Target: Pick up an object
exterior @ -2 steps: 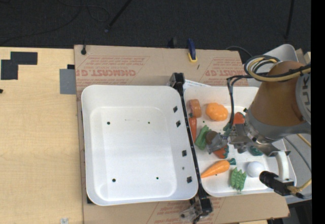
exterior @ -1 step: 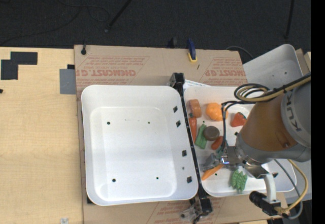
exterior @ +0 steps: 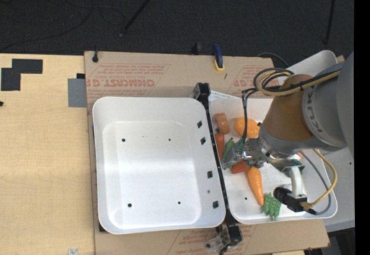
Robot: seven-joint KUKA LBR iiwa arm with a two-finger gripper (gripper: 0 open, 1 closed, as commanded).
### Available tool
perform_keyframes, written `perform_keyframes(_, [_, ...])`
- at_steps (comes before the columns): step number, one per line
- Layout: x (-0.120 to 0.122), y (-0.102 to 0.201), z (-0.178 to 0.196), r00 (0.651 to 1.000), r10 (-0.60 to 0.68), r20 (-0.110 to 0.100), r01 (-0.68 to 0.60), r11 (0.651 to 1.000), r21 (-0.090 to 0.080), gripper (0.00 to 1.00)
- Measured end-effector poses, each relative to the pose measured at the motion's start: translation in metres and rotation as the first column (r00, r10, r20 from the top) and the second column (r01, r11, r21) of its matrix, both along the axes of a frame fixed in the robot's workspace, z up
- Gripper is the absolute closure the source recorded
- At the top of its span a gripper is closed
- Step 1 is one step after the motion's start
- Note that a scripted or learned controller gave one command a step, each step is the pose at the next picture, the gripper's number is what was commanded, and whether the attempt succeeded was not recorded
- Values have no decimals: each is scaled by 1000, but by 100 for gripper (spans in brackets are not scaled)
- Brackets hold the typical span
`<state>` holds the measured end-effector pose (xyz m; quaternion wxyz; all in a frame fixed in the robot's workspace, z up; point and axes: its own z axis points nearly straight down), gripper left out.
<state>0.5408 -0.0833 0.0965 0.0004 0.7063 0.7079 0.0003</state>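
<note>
While low in right bin (exterior: 324,213), gripper (exterior: 241,154) sits among toy vegetables (exterior: 255,185).

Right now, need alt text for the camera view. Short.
The grey arm's hand is down in the right bin among toy food: a carrot, an orange piece and green leafy bits. The left bin sits beside it on a cardboard sheet.
</note>
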Motion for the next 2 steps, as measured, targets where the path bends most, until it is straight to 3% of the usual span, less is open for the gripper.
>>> perform_keyframes(1, [-4, -2, 9, 1000, -8, -8, 8, 1000, 2, 100])
perform_keyframes(2, [66, 47, 96, 1000, 4, 7, -4, 1000, 1, 100])
